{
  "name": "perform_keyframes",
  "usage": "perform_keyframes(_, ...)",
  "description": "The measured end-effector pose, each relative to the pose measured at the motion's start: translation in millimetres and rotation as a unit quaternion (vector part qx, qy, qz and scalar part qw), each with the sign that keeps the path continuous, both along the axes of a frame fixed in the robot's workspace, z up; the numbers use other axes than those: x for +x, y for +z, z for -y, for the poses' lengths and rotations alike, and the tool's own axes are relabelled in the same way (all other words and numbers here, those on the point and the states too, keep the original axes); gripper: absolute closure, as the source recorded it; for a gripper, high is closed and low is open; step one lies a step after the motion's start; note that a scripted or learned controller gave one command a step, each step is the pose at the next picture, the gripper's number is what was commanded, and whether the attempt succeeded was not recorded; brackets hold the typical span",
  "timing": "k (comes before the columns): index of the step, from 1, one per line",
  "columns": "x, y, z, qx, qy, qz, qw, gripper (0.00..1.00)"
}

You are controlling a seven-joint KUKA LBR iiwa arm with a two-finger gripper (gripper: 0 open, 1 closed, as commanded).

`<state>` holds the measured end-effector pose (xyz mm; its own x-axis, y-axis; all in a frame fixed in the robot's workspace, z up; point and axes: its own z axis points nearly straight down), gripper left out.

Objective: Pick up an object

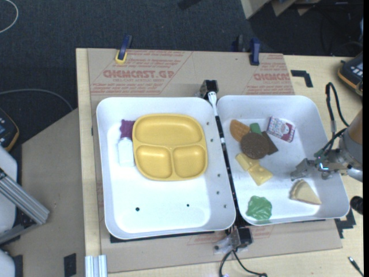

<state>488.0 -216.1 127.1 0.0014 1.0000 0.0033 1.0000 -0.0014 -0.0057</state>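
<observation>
The arm enters from the right edge, low over the right bin (pixel 311 105), its wrist reaching leftward across that bin's right wall. The gripper (pixel 308 169) sits just inside the bin, pointing left and a little down; whether it is spread or pressed together cannot be told, since the tip is small and blurred. Nothing can be seen gripped at its tip. Just below it, near but apparently not touching, lies a pale bread wedge (pixel 304 193) by the bin's lower right corner.

Elsewhere in the right bin: a brown round patty (pixel 254 146) partly overlapping an orange piece (pixel 239 130) and a small green bit (pixel 255 127), a red and white carton (pixel 281 128) towards the upper right, yellow cheese pieces (pixel 254 168) below the patty, and a green leafy item (pixel 259 208) near the front wall.

The left bin (pixel 155 221) holds a yellow divided tray (pixel 170 146), with a white bottle with a purple cap (pixel 125 145) just beside its left edge
</observation>
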Motion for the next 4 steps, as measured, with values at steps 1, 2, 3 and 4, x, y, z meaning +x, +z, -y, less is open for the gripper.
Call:
perform_keyframes(1, -0.3, -44.8, -1.6, 0.0009, 0.001, 0.000, 1.0000, 0.00)
perform_keyframes(2, 0.3, -32.2, -0.6, -0.0011, 0.000, 0.003, 1.0000, 1.00)
perform_keyframes(3, -1.8, 30.9, -1.9, -0.0035, 0.001, 0.006, 1.0000, 1.00)
perform_keyframes(4, -1.7, 74.7, -6.0, -0.0033, 0.001, 0.006, 1.0000, 1.00)
